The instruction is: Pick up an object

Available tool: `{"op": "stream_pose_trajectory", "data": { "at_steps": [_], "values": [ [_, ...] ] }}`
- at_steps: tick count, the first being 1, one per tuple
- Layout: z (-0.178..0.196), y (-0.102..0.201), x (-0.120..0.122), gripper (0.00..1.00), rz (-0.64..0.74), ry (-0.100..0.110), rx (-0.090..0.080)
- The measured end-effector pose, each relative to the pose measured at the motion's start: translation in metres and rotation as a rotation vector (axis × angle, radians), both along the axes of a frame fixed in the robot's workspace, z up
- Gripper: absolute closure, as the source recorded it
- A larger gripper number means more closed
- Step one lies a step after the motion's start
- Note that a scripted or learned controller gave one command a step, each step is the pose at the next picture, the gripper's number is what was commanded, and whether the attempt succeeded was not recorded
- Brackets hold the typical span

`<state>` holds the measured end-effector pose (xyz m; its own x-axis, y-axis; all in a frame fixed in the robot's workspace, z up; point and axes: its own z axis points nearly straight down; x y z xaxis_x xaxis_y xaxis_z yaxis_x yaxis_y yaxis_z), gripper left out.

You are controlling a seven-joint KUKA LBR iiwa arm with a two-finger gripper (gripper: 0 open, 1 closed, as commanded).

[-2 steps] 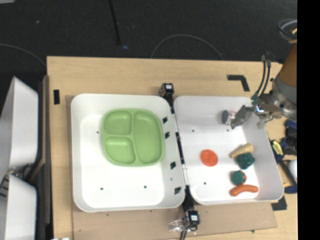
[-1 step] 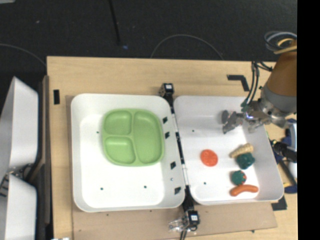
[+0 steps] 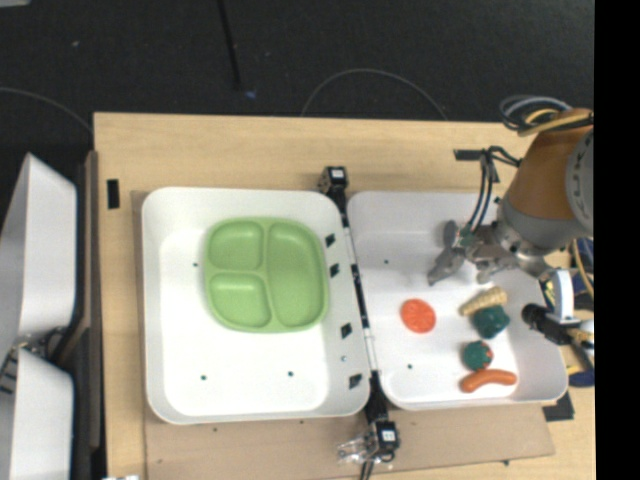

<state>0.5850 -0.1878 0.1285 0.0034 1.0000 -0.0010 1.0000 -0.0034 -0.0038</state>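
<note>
a: what's around the setup?
b: a light wooden table point(image 3: 250, 153) on a dark, almost black floor point(image 3: 150, 38).
a: anything on that floor?
b: thin cables point(image 3: 365, 76) curve across it behind the table, and a dark rod point(image 3: 225, 30) lies at a slant.
a: and at the left?
b: a white box-like unit point(image 3: 40, 268) stands beside the table. the light is even and flat.

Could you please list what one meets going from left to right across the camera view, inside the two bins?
Green plate → orange disc → end effector → orange sausage. The other small items at far right overlap in position, so I leave them out.
</note>
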Motion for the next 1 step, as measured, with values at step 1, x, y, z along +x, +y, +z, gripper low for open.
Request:
{"op": "stream_pose_trajectory", "data": {
  "at_steps": [1],
  "values": [
    [0.0155, -0.0012, 0.0021, 1.00, -0.002, -0.008, -0.001]
  ]
}}
